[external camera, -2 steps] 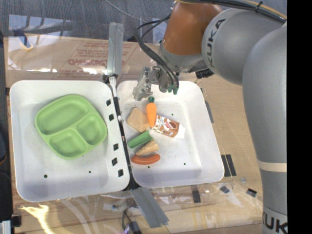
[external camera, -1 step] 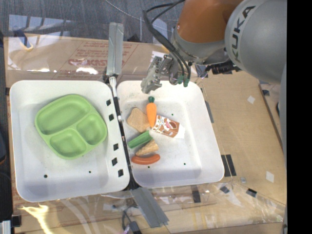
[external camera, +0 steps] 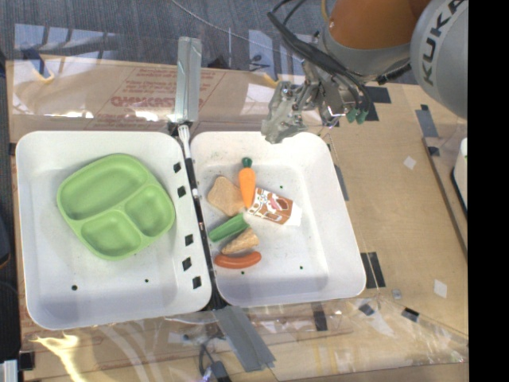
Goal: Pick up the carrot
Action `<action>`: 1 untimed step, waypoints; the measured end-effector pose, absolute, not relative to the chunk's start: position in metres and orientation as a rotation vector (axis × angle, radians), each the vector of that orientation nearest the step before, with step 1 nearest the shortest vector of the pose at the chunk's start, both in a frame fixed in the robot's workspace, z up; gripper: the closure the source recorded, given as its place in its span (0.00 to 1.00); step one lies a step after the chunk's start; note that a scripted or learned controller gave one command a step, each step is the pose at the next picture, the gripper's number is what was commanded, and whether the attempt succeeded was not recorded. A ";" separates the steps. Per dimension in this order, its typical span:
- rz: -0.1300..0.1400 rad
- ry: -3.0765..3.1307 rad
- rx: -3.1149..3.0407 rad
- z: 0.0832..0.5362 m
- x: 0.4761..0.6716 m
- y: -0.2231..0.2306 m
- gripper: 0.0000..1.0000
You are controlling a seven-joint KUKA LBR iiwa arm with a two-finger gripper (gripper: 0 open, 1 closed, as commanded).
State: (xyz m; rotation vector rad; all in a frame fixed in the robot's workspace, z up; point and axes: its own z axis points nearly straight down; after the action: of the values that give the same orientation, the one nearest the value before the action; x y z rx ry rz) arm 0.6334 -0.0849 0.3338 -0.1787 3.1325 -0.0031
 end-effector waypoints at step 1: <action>-0.001 3.131 0.226 0.314 0.657 -0.050 1.00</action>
State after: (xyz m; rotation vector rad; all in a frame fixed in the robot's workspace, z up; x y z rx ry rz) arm 0.6573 -0.0504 0.3136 0.2261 3.1306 -0.0007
